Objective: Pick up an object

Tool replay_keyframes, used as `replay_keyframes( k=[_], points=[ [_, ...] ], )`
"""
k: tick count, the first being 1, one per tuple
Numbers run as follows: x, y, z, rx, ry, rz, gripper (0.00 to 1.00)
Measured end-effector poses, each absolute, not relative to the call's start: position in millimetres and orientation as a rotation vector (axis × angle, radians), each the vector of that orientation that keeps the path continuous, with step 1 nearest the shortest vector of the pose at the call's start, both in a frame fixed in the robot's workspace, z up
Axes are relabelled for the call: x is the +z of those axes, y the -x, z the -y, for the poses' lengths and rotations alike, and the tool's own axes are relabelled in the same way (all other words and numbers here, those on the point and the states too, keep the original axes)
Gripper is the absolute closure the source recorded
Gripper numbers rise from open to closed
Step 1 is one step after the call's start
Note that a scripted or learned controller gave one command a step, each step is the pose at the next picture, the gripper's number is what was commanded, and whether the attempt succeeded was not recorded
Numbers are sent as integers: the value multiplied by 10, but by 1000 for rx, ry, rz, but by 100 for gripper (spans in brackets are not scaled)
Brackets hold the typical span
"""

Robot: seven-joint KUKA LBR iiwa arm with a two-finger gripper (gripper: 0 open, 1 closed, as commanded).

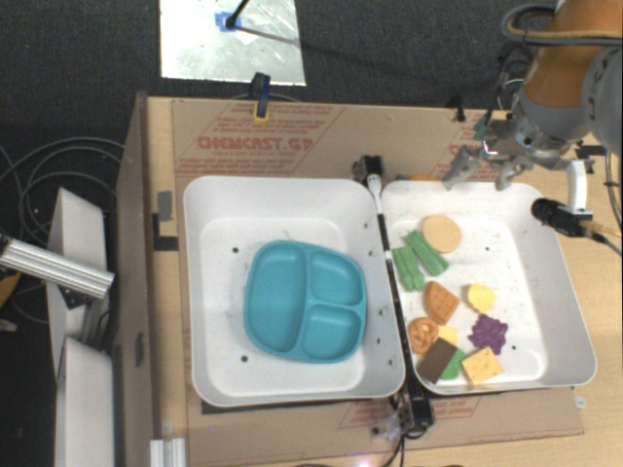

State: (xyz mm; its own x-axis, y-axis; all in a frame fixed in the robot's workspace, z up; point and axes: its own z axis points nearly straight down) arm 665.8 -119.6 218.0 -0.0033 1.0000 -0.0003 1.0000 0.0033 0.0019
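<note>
Hovering at the far edge of the right bin (569, 290), gripper (486, 172) spread wide, two fingers splayed apart and nothing between them. Clearly the approach stage: no object picked, no contact made, arm high over the far rim with the orange band (584, 13) up in the far right corner. Plenty to choose from down in that bin: a tan round disc (441, 233) nearest the claw, two green sticks (417, 259) lying just left of it by the divider, an orange waffle piece (440, 302) toward the middle, a small yellow piece (481, 298) beside that, a purple grape cluster (489, 334) nearer still, then a pretzel (422, 334), a brown block (439, 360) and a yellow cheese wedge (482, 365) crowded into the near corner. Over in the left bin (209, 261), just a teal divided plate (305, 301) sitting flat. Likely best target: the tan disc, closest and standing fairly free of its neighbours. Next move calls for travelling nearward over a chosen piece, lining the fingers to straddle it, dropping straight down and closing. Near-corner cluster looks risky, pieces touching and easy to nudge or grab in pairs.
</note>
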Motion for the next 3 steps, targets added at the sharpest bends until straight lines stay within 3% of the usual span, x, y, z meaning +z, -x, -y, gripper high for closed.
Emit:
replay_keyframes(
  k=[1, 2, 3],
  points=[
    [1591, -5628, 948, -10, -2230, -2229, 0],
    [837, -4913, 903, 7, -2224, -2216, 0],
    [856, -5656, 1322, 6, -2210, -2220, 0]
  ],
)
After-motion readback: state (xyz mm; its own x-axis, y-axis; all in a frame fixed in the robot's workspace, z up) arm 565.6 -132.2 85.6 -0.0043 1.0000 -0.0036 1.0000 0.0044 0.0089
